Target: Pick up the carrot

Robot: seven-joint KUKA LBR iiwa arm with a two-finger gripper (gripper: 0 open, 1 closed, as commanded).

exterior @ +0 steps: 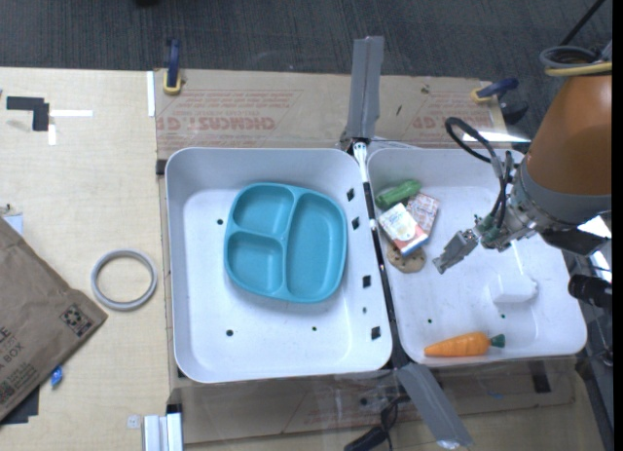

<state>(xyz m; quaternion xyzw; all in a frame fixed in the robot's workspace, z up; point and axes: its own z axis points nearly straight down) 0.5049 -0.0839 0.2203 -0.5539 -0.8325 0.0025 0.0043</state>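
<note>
**Gripper above the right bin, carrot at its near edge**

The gripper [453,252] points left and near, over the right bin's [545,350] floor; whether its fingers are parted or closed cannot be told, as they blur into one grey shape. Nothing shows between them. The arm [574,147] enters from the right, its orange band cut off by the frame edge. The carrot [458,345] lies flat against the bin's near wall, well apart from the gripper, with bare white floor between. Left of the gripper sit a green vegetable [398,192] and small packets [409,222].

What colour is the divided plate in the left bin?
The divided plate is light blue, a turquoise shade, seen clearly in the camera view.
</note>
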